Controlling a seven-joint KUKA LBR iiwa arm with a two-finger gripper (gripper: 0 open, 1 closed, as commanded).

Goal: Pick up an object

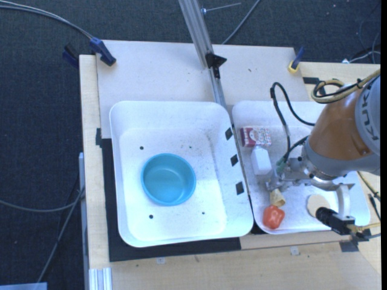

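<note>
My gripper (277, 185) hangs low in the right bin (245, 110), reaching in from the right. Just below its tip lies a small tan piece (277, 198), and the view does not show whether the two touch. A red-orange toy vegetable (273, 217) sits by the bin's front edge. A white block (261, 160) lies just left of the gripper, with a red and white carton (255, 137) behind it. A pale round piece (315, 205) rests at the front right, partly hidden by the arm.
The left bin (127, 116) holds a blue bowl (169, 179) left of its middle. A metal pole (199, 32) slants down from the top to the gap between the bins. Black cables loop over the back of the right bin.
</note>
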